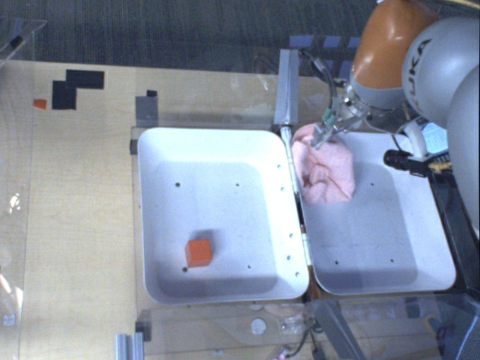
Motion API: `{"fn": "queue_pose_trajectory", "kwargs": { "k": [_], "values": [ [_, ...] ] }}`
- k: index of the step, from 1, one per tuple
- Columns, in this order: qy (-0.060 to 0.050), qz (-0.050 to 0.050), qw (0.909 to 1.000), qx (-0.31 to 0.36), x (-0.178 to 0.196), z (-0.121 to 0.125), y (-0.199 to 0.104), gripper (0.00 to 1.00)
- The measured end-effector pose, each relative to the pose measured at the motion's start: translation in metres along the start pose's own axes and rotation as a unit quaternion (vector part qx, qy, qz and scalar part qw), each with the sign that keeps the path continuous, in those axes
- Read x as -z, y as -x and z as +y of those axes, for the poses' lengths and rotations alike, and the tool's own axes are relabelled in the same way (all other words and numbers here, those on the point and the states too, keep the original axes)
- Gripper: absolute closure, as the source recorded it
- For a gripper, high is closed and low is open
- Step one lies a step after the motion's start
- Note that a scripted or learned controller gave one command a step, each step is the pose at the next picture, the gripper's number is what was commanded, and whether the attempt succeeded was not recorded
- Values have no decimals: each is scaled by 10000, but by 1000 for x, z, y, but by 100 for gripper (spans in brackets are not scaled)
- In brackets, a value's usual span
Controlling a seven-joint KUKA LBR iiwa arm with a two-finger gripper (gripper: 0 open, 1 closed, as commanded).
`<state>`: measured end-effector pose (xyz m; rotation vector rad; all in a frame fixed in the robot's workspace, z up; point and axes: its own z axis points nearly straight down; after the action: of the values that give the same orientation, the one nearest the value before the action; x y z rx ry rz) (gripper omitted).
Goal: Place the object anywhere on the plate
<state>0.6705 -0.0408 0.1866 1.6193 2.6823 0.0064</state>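
Pink cloth [324, 169] lies bunched in the right bin [390, 268], against its left wall at the far end, long axis running near-to-far. Gripper [324, 137] sits at the cloth's far top edge; fingers look pinched on a fold there, cloth trailing toward the camera. Orange block [199, 253] rests in the left bin [225, 152], well apart.

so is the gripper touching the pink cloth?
Touching. In the camera view the gripper meets the top edge of the pink cloth in the right bin, with no gap visible.
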Motion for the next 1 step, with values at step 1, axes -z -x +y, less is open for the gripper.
{"fn": "queue_pose_trajectory", "kwargs": {
  "k": [1],
  "values": [
    [9, -1, 10000, 33, 41, 3, 0, 100]
  ]
}}
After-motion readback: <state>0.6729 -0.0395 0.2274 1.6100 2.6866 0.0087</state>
